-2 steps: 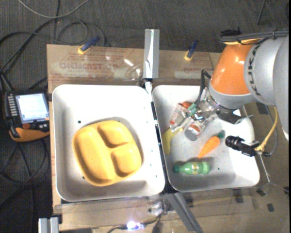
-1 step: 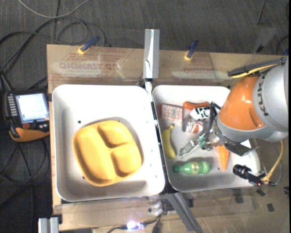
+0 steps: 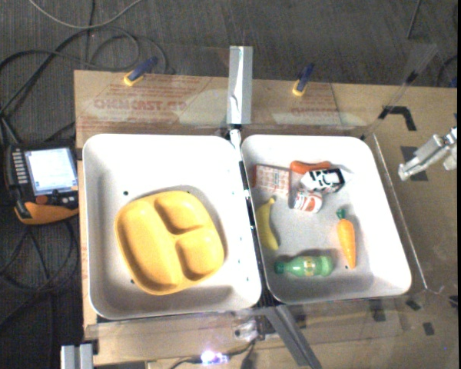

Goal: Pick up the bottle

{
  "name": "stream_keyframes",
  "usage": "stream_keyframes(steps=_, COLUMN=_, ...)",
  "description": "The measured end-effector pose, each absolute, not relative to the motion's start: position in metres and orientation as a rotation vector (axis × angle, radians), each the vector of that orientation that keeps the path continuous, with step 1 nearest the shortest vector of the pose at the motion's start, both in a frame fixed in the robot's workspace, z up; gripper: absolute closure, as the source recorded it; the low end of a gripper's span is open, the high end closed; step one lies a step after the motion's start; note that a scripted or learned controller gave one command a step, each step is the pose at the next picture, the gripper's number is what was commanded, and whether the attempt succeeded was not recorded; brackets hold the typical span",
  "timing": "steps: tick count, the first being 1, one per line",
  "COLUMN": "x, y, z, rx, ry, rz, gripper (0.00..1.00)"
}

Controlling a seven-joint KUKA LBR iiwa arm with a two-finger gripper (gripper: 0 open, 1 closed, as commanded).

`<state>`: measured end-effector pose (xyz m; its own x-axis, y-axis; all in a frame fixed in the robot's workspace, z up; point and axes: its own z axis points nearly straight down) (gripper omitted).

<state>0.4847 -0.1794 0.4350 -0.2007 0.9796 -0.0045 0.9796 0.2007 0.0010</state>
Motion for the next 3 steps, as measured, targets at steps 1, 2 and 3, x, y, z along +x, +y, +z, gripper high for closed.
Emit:
stream_keyframes(steps=1, x=0.485, y=-0.179, z=0.435, rx=1.983, ry=2.431, rz=-0.003, gripper=0.0)
stream_keyframes(steps=2, x=0.555, y=-0.131, z=0.434, rx=2.104, ry=2.33, rz=-0.005, gripper=0.0)
stream_keyframes(steps=3, x=0.581, y=-0.081, z=0.387, rx=2.251, ry=2.19, rz=-0.007, gripper=0.0)
